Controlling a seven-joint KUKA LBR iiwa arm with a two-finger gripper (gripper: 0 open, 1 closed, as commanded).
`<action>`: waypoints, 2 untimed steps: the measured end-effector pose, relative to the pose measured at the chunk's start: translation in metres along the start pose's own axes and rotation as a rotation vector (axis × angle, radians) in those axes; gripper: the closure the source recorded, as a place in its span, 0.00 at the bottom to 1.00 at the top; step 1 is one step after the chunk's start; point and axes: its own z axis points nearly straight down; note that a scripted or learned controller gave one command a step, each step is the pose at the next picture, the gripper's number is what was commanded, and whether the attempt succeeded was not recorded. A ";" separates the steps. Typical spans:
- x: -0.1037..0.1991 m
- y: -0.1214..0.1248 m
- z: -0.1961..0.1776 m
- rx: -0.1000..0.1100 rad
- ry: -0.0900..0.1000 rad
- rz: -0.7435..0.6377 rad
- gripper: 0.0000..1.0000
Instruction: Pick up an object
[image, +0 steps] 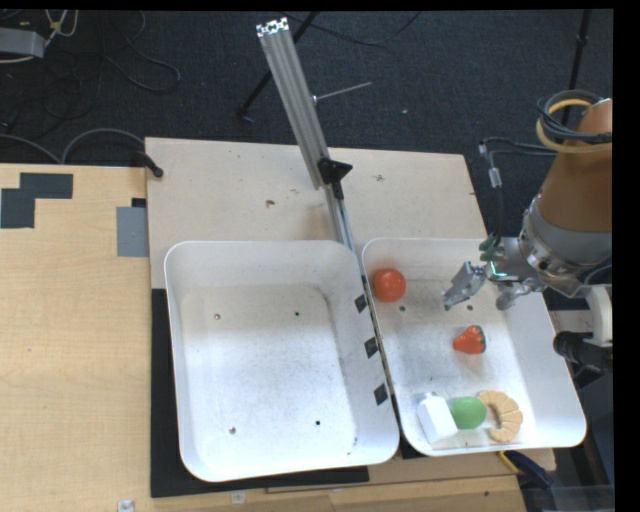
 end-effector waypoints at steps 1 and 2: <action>-0.001 0.001 -0.002 -0.005 -0.001 0.004 0.00; 0.000 0.003 0.042 0.001 0.000 0.002 0.00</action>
